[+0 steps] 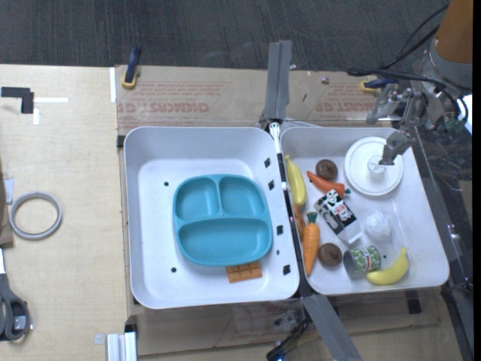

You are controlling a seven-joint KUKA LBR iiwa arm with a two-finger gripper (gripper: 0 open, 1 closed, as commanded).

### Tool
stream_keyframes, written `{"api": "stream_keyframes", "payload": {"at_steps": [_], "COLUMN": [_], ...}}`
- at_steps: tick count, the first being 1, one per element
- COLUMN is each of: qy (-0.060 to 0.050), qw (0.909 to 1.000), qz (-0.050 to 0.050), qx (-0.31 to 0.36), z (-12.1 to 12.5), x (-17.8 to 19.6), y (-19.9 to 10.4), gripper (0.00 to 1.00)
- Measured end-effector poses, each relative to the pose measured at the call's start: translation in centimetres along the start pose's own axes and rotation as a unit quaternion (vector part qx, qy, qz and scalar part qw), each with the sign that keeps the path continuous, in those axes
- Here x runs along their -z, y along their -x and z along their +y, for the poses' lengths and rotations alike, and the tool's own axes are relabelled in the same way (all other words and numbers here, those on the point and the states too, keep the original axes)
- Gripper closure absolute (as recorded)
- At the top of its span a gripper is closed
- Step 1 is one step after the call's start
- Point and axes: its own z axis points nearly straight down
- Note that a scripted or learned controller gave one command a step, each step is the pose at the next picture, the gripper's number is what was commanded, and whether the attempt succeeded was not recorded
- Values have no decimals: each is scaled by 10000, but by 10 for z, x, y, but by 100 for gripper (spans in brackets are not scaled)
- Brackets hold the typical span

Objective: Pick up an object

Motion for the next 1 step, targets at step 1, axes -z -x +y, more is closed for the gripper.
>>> {"api": "stream_keyframes", "payload": {"at_steps": [1], "qy": [1], "qw": [9902], "qz": [7], "qx": [-1398], "z": [41], "x": [-172], "y": [20], "gripper": [0]}}
